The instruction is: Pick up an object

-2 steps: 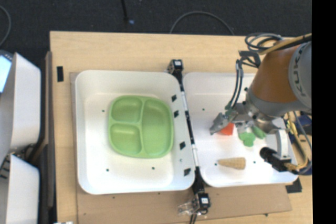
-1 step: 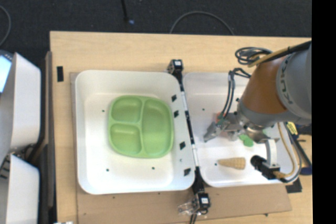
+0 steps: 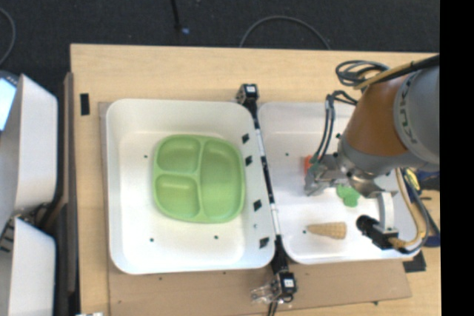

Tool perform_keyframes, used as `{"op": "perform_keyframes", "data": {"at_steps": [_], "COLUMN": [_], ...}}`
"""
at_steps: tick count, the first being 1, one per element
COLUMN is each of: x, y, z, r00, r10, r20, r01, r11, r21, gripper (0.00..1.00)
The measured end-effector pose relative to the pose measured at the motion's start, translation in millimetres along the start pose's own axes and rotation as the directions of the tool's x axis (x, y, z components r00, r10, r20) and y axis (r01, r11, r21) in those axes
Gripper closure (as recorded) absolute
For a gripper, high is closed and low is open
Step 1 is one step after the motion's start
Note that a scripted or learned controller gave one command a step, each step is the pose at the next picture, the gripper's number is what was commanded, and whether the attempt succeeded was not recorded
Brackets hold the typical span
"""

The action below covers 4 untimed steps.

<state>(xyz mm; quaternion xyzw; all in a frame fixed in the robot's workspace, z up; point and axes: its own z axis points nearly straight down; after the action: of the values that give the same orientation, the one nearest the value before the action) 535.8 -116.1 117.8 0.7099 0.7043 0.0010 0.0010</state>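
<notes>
In right bin (image 3: 296, 244): hand (image 3: 320, 181), grip state unclear; green object (image 3: 346, 195) just beside.

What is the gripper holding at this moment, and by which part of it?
It cannot be told. The gripper is low in the right bin, beside a green object and a small red one, but no object is visibly between its fingers.

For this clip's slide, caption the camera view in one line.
Arm's tool low in right bin near cone; green tray in left bin.
</notes>
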Motion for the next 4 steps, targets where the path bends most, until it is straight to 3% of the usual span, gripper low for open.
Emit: {"op": "perform_keyframes", "data": {"at_steps": [1, 3, 4], "x": [1, -4, 49], "y": [4, 4, 12], "z": [-64, -153, -138], "r00": [1.000, 1.000, 1.000], "r10": [-0.010, -0.011, -0.014], "r20": [0.002, 0.002, 0.000], "r01": [0.010, 0.011, 0.014], "r11": [1.000, 1.000, 1.000], "r21": [-0.005, -0.004, 0.002], "gripper": [1.00, 1.00, 1.00]}}
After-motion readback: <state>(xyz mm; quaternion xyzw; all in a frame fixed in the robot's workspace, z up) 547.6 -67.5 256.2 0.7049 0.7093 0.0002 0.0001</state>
